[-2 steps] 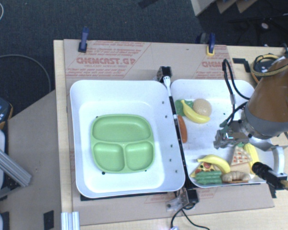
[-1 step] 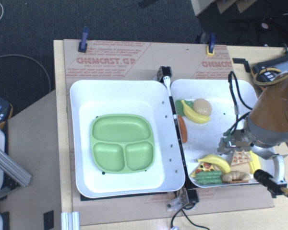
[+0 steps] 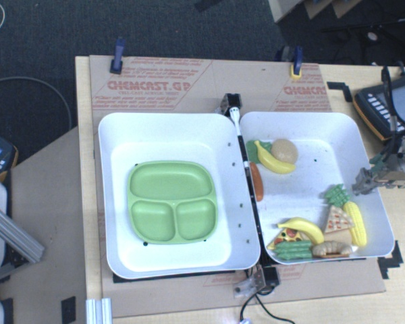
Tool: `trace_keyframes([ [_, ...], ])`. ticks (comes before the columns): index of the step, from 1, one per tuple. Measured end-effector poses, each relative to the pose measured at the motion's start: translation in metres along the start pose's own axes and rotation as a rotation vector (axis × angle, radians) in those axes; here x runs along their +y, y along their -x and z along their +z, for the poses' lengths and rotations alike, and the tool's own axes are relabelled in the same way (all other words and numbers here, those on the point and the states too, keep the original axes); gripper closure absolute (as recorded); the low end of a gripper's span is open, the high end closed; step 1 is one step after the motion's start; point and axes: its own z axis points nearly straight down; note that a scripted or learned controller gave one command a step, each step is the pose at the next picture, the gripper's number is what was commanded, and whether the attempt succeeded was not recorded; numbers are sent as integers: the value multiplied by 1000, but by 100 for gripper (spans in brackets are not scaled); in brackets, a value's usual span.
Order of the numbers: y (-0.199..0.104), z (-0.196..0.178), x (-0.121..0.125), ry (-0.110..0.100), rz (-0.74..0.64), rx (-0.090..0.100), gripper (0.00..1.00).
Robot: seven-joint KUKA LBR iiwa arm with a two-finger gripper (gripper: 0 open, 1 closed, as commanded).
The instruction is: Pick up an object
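Note:
The right bin (image 3: 310, 130) holds several toy foods. A yellow banana (image 3: 273, 159) leans on a tan round roll (image 3: 285, 150) at the upper left, with a red sausage (image 3: 257, 181) below them by the left wall. At the lower right lie green broccoli (image 3: 337, 195), a pizza slice (image 3: 337, 219), a corn cob (image 3: 356, 223), a second banana (image 3: 304, 228), a green pod (image 3: 293, 250) and a brown piece (image 3: 329, 250). My gripper (image 3: 368, 179) hangs low over the bin's right rim, just right of the broccoli, with nothing seen held.
The left bin (image 3: 115, 181) holds a green divided plate (image 3: 172, 201). A black divider strip (image 3: 246, 174) runs between the bins. A dark device (image 3: 385, 106) sits on the bench at the far right. Two clamps (image 3: 117, 56) grip the board's back edge.

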Motion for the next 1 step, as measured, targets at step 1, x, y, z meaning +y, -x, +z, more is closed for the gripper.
trace_keyframes([
  [1,-77,47,-2,-17,-12,13,100],
])
